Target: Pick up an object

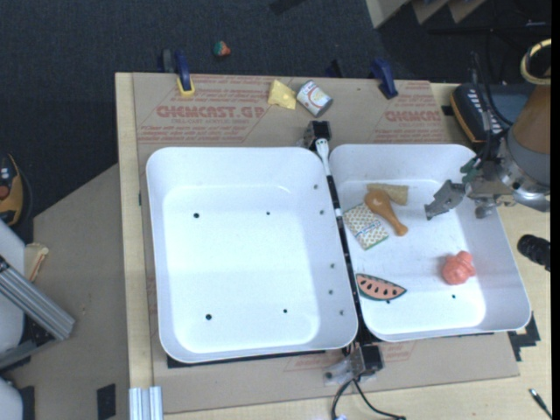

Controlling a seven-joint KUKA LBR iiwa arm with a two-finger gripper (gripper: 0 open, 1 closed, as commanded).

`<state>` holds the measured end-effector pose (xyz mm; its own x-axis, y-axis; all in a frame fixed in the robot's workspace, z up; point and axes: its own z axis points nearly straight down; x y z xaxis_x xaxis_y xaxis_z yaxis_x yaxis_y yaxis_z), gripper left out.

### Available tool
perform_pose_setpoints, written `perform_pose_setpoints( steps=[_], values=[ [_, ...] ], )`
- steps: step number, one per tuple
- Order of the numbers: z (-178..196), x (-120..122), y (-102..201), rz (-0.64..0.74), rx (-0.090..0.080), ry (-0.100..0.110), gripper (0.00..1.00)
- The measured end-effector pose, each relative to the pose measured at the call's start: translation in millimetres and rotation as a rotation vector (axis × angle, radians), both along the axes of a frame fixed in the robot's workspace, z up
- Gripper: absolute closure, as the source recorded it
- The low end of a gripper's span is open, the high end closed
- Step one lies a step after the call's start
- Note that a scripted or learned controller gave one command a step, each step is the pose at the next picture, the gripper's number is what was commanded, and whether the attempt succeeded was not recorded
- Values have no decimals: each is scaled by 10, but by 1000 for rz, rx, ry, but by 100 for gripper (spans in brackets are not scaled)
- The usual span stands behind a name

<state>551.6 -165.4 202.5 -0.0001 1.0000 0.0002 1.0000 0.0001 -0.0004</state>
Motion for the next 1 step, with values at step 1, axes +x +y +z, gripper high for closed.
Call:
perform_pose_setpoints(
  steps=[1],
  values=[
    [-1246,416,-99,2,2,5,0]
  ],
)
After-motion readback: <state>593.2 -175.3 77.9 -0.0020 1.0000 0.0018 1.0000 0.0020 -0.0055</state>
